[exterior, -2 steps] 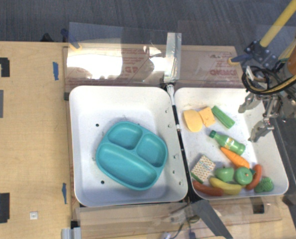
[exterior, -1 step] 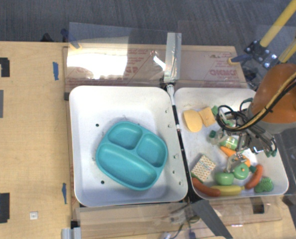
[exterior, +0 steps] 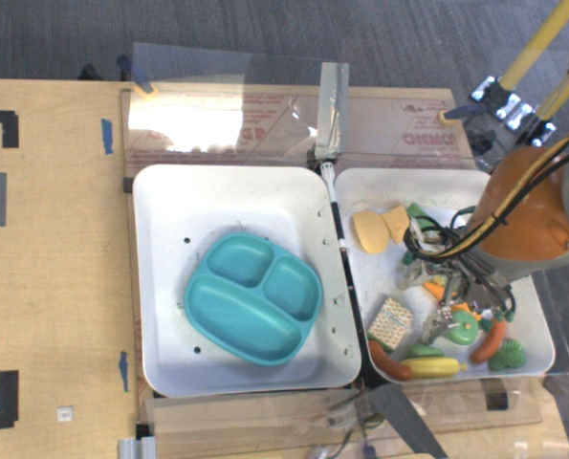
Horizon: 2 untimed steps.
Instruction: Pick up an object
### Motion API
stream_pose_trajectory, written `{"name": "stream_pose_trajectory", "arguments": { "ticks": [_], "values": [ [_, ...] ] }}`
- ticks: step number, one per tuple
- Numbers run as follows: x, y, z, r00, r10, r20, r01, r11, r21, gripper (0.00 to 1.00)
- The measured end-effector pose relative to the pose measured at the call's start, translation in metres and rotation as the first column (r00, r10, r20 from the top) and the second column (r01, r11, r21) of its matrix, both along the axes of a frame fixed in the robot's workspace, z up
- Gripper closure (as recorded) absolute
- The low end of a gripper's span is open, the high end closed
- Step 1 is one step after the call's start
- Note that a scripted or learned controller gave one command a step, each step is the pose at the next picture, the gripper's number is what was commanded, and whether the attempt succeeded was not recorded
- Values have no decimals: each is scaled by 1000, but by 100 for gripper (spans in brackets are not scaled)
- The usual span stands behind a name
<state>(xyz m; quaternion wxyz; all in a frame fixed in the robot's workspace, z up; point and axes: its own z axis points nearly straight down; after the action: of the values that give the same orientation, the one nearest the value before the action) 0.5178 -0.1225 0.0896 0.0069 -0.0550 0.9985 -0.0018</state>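
The right bin (exterior: 361, 191) holds a heap of toy food. Two pale yellow bread-like pieces (exterior: 372, 229) lie at its upper left and a speckled cracker square (exterior: 391, 321) sits lower left. Along the front edge are a red sausage (exterior: 382, 359), a yellow banana (exterior: 434, 367), a broccoli floret (exterior: 510, 354) and a carrot (exterior: 490, 338). My gripper (exterior: 444, 306) hangs low over the pile's middle, just above a green round piece (exterior: 463, 331) and some orange bits. The wrist and cables hide what lies directly beneath it.
In the left bin (exterior: 169, 208) lies a teal divided plate (exterior: 255, 297). A raised ridge (exterior: 341, 256) separates the two bins. A clear panel with a metal post (exterior: 331, 113) stands behind them. The orange-banded arm (exterior: 528, 213) covers the right bin's right side.
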Motion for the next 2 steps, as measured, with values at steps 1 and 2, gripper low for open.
{"name": "stream_pose_trajectory", "arguments": {
  "ticks": [1,2],
  "values": [
    [5,1,14,1000,3,15,-3,1000,-2,100],
    [35,70,100,1000,31,0,-31,1000,4,100]
  ]
}}
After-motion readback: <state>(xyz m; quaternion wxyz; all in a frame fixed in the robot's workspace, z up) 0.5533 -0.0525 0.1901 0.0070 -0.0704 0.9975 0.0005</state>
